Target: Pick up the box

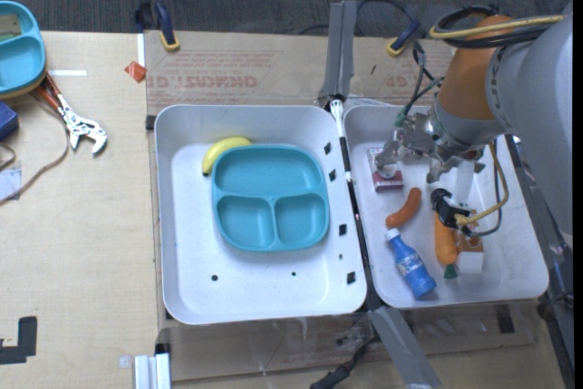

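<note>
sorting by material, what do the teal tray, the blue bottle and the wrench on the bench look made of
Divided tray: likely moulded plastic, with a uniform teal colour, rounded compartments and a soft sheen. Blue bottle: probably plastic, translucent blue with a white cap and label. Wrench: looks like bare metal, silvery and glinting, though its handle appears to have a reddish coating.

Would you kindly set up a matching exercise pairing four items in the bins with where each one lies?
Things:
1. yellow banana
2. small red and white box
3. blue plastic bottle
4. teal divided plastic plate

Places:
A. near front edge of the right bin
B. middle of the left bin
C. tucked against the plate's far left corner
D. far left part of the right bin, by the hand

Pairs: 1-C, 2-D, 3-A, 4-B
</note>
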`<state>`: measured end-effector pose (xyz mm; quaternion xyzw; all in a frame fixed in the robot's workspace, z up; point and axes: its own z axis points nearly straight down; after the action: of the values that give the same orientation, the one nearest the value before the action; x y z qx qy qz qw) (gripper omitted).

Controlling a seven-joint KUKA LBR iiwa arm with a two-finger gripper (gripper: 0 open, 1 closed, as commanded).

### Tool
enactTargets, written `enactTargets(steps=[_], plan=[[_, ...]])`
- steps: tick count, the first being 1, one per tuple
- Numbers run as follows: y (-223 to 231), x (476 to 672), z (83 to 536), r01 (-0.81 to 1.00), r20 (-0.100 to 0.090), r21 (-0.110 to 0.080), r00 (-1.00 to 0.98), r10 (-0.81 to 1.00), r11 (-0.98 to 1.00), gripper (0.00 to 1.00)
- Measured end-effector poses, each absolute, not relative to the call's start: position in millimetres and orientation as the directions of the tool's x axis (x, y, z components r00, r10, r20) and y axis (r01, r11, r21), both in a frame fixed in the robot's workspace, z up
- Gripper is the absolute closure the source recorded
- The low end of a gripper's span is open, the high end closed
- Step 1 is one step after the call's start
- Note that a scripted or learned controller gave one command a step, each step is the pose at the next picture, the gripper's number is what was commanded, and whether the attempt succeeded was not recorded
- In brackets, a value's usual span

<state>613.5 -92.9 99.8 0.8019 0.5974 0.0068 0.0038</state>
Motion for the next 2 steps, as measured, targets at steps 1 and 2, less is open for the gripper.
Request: enactTargets(steps=[1, 2], plan=[[-93.0, 613.5, 99.9, 0.958, 0.006, 0.014, 0.286, 0.958, -0.286, 0.0], [-95.8, 621.9, 100.1, 0.989, -0.002, 0.014, 0.145, 0.989, -0.145, 0.0]])
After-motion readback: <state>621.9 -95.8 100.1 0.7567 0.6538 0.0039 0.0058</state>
